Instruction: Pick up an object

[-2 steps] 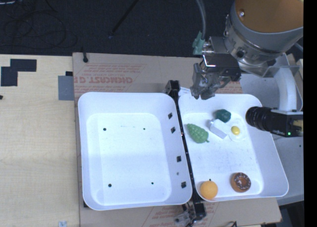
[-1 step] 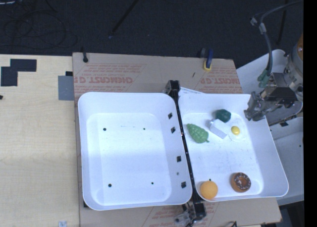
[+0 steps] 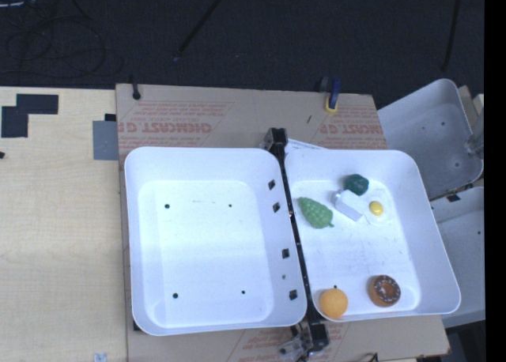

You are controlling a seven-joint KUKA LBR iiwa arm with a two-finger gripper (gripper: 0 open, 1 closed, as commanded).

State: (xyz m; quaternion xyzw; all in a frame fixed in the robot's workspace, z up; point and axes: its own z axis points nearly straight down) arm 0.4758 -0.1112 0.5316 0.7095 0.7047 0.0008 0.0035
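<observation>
The right bin (image 3: 419, 273) holds several small objects. A green leafy piece (image 3: 315, 213) lies near its left wall. Behind it a dark green lump (image 3: 356, 184) touches a white block (image 3: 347, 207), and a fried egg toy (image 3: 376, 209) lies just right of the block. At the front of the bin, an orange ball (image 3: 333, 303) sits in the left corner, with a brown donut (image 3: 384, 290) to its right.
The left bin (image 3: 198, 250) stands beside the right one, with black clips (image 3: 286, 254) along their shared wall. Both rest on a cardboard sheet (image 3: 205, 119). A yellow clamp (image 3: 332, 101) is at the sheet's back edge. A grey metal plate (image 3: 435, 127) rises at the right.
</observation>
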